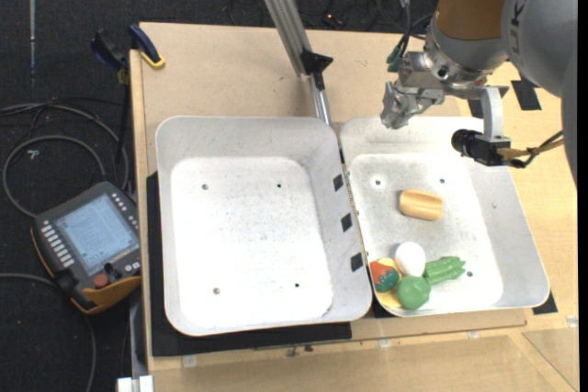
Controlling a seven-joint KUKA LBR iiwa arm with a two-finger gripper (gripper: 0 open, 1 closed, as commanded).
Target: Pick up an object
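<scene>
Near edge of the right bin (514, 225): a cluster of small items in the front-left corner. A green rounded piece (414, 291) sits closest to the rim, a red-and-yellow piece (384, 274) touching it on the left, a white egg-shaped item (410, 258) just behind, and a green leafy-looking piece (445, 270) beside the egg on the right. All four are touching or nearly so; exact identity of the red-yellow piece not clear.

Mid-bin: a tan bread-roll-shaped item (422, 205), lying alone, well apart from the cluster and from the bin walls. Best candidate for the pick, judged on its clearance.

Left bin (175, 197): bare white floor, speckled.

Far edge: the claw (399, 113) hangs above the back-left corner of the right bin, raised off the floor, nothing between its fingers. Whether the fingers are apart or together cannot be told from this angle. The arm (501, 5) enters from the right above it.

Beyond: tabletop (230, 78), a slanted metal pole (280, 0) running up from between the bins.

Step in hand (judgement): approach phase, no grasp made. Next move calls for travel forward over the roll, fingers spread to straddle its short axis, then a straight descent. Going for the cluster instead risks a crowded grasp that nudges neighbours.
</scene>
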